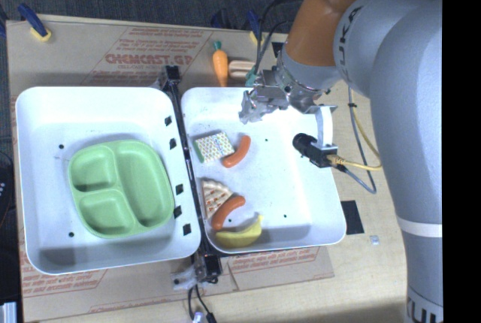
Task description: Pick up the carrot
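The carrot point(219, 66), orange with a green top, lies on the cardboard just behind the right bin's point(301, 201) back rim, outside both bins. My gripper point(249, 110) hangs over the back of the right bin, to the right of the carrot and a little nearer the camera, apart from it. Nothing shows in the gripper.
In the right bin lie a checkered block point(213, 146), a sausage point(236, 151), a waffle point(213, 194), a second sausage point(228, 210) and a banana point(239, 233). A green divided plate point(120, 186) sits in the left bin point(37, 134). A tan roll point(239, 71) lies beside the carrot.
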Available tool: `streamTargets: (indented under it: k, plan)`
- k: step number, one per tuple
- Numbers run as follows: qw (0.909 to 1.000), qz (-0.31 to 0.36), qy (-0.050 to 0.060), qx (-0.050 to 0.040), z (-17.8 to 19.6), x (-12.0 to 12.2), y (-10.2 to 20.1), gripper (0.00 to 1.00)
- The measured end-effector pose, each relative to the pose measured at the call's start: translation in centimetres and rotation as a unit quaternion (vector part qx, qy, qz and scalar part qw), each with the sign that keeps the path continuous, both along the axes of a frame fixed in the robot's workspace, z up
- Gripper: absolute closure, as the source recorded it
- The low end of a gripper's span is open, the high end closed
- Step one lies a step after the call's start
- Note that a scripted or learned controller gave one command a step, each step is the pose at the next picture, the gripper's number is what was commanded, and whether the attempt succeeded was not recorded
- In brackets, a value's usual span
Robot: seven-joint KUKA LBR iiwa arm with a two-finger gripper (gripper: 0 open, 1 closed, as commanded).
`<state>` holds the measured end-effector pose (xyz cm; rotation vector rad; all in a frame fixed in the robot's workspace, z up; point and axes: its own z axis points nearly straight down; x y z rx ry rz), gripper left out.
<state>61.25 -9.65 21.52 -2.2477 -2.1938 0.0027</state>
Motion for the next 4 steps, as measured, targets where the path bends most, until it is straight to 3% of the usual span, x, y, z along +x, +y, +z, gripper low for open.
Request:
streamTargets:
  k: [1, 2, 3, 4]
  plan:
    - [0.9907, -0.136, 0.003, 0.0001, -2.4, -4.4, 7.2, 1.00]
    - [0.9999, -0.014, 0.000, 0.0002, 4.6, -4.5, 14.1, 1.00]
    - [0.9953, -0.096, 0.002, -0.0002, -0.3, -6.8, 20.0, 1.00]
    - [0.9537, -0.301, 0.001, -0.0007, 6.3, -8.9, 26.8, 1.00]
